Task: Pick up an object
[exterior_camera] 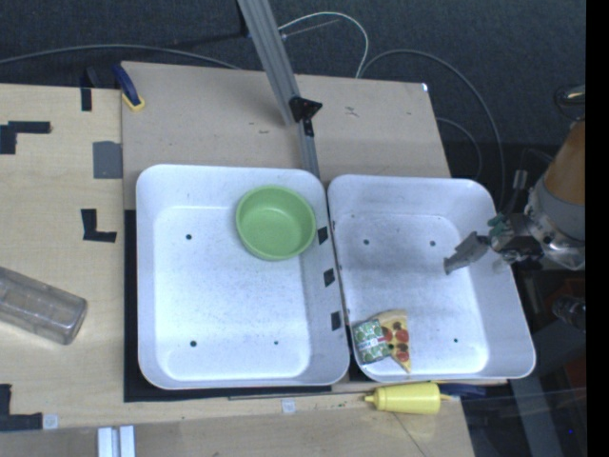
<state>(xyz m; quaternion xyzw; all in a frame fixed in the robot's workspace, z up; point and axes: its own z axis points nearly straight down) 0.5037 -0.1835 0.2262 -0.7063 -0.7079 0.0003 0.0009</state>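
A green bowl [275,222] sits upright in the left bin [171,350], near its far right corner. A small printed packet [383,339], green and red, lies in the near left corner of the right bin [476,198]. My gripper [468,252] hangs low over the right side of the right bin, reaching in from the right edge, and nothing shows in it. It is well apart from the packet, up and to the right of it.
A yellow squeeze bottle [409,399] lies on the bench just in front of the right bin. A clear plastic jar [38,307] lies on its side at the far left. A grey metal pole [271,50] slants down to the bins' shared far edge.
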